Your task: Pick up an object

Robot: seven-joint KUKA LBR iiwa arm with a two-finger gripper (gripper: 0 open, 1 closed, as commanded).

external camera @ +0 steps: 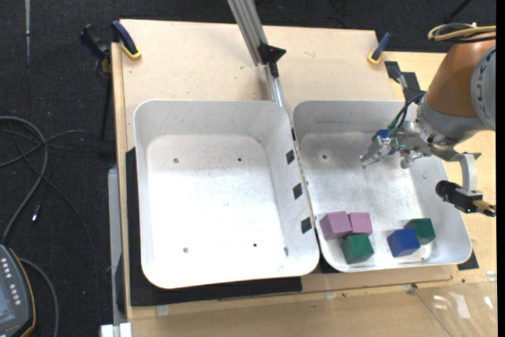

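The blocks sit at the near edge of the right bin (331, 122): pink block (335, 224), green block (357, 248), blue block (403, 241); the gripper (387, 150) hangs toward that bin's far side, well apart from them, jaws impossible to tell; nothing looks grasped; the whole pick remains.

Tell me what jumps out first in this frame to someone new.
The grey arm with its orange band reaching in from the right, its gripper over the back of the right bin. Next, the coloured blocks clustered at that bin's front: two purple blocks, a green block, a blue block and a second green block.
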